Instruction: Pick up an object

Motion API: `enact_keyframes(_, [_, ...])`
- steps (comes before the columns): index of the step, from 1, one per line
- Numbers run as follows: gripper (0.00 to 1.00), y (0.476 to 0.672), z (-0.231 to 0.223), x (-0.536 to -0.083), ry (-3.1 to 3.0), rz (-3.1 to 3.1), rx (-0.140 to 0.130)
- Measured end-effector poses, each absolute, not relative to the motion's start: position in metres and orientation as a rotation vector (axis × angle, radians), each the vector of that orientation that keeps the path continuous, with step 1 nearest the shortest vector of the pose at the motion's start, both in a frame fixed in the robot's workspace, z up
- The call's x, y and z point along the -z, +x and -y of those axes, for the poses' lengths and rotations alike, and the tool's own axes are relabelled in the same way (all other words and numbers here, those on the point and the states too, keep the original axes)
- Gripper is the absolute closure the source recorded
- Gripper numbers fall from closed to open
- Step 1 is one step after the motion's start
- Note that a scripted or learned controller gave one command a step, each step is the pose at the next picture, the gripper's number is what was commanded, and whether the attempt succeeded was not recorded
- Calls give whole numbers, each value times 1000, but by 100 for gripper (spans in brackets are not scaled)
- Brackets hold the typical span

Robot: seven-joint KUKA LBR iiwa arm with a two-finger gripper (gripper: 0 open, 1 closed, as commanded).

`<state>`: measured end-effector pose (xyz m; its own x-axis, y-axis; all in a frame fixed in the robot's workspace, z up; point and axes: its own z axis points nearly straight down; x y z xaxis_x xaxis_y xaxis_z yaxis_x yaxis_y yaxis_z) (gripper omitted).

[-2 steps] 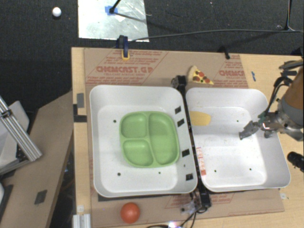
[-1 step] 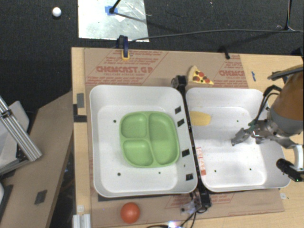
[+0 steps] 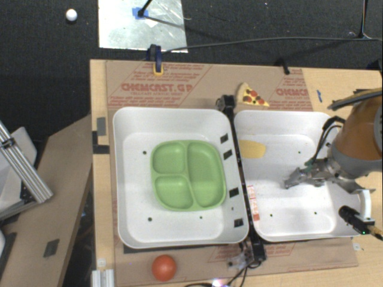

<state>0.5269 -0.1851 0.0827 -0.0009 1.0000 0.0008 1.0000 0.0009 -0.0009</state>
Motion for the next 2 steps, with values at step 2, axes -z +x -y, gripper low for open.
enact_keyframes(2, [100,528,189,-139,-2222,2228,4])
